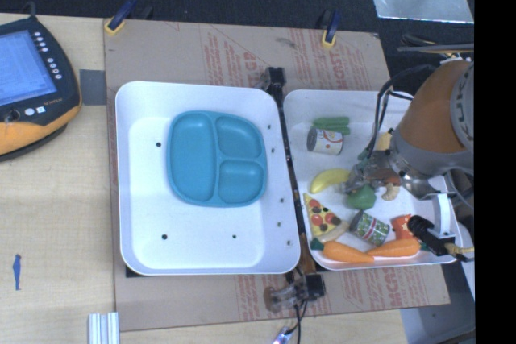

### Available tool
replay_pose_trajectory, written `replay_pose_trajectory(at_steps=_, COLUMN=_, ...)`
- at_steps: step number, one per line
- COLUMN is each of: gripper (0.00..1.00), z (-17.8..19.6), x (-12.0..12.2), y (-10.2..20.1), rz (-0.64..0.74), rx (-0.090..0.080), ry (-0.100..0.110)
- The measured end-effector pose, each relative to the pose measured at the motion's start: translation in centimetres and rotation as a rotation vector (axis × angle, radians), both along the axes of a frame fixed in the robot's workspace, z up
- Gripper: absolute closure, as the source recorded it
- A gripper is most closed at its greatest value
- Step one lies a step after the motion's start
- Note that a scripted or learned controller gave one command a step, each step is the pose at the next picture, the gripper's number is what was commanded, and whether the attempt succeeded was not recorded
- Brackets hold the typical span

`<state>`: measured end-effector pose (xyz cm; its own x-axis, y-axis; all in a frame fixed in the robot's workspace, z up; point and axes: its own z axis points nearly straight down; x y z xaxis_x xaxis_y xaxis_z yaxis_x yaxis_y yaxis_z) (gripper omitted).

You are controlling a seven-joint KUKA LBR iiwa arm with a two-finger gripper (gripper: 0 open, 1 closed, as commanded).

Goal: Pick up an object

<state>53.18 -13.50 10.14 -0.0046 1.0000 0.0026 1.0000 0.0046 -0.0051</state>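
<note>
I have the tool (364,176) down in the right bin (300,105), over a green toy (362,197) beside the banana (329,180). Its grip state I cannot tell. With toys crowded, it may nudge neighbours and come away empty.

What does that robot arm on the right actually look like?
The arm is bulky and rounded, with a wide orange band and grey metal sections beside it. Black cables loop along its left side. Its gripper is a small, dark metal piece at the tip.

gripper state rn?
Gripper: cannot be told; it sits low in the right bin, among the toy food by the green pepper.
</note>
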Motion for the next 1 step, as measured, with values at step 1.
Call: replay_pose_trajectory(at_steps=1, gripper=1.0, z=9.06, x=-3.2, y=6.33, rz=-0.001, rx=0.0, ry=-0.003)
